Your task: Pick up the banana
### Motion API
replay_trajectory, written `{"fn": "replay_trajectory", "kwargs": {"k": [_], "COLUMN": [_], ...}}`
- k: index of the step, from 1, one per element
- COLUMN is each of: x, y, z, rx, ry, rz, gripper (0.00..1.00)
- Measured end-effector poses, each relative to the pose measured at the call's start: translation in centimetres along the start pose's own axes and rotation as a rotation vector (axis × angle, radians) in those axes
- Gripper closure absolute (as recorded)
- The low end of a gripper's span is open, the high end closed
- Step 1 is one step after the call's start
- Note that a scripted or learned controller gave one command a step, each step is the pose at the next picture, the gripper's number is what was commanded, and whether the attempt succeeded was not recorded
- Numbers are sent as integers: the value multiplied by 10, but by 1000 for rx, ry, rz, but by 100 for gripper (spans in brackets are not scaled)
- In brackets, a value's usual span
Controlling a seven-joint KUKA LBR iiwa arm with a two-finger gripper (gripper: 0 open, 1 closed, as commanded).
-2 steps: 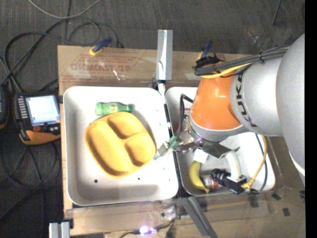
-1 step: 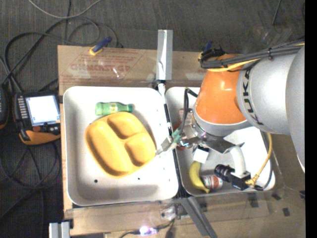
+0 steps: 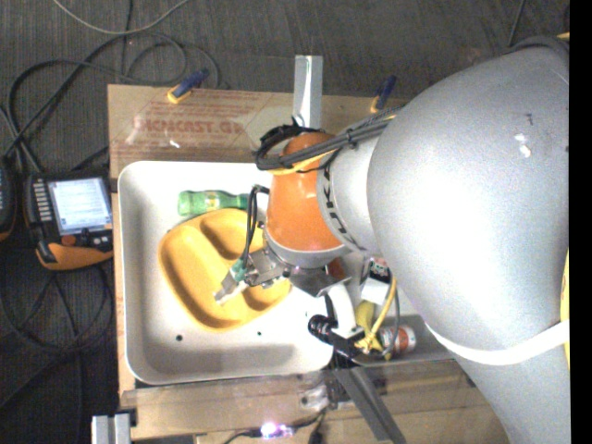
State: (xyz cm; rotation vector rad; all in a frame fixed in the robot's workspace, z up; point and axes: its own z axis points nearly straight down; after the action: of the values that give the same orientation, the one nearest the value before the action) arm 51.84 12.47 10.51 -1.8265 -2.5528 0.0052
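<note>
Lying by arm (image 3: 462,202) | banana (image 3: 364,319) axis up-down in view | partly hidden

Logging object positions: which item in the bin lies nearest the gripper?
The yellow divided dish: the gripper hangs right over it; the green bottle lies farther off by the bin's far wall.

A shallow white plastic bin (image 3: 139,276) holds a yellow two-compartment plastic dish (image 3: 199,266) and, just beyond it, a green plastic bottle (image 3: 211,201) lying on its side. The bin sits on a brown wooden surface (image 3: 185,123). On the floor to the left lies an orange-edged handheld control pendant (image 3: 72,218) with a lit screen, with black cables (image 3: 92,54) nearby.
</note>
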Motion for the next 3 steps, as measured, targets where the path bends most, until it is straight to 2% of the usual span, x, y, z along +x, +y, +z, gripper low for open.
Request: {"fn": "replay_trajectory", "kwargs": {"k": [1, 2, 3], "x": [1, -3, 54], "y": [108, 123, 107], "z": [14, -110, 4], "rx": [67, -3, -2], "ry": [13, -5, -2], "rz": [-251, -117, -320], "gripper": [0, 0, 0]}}
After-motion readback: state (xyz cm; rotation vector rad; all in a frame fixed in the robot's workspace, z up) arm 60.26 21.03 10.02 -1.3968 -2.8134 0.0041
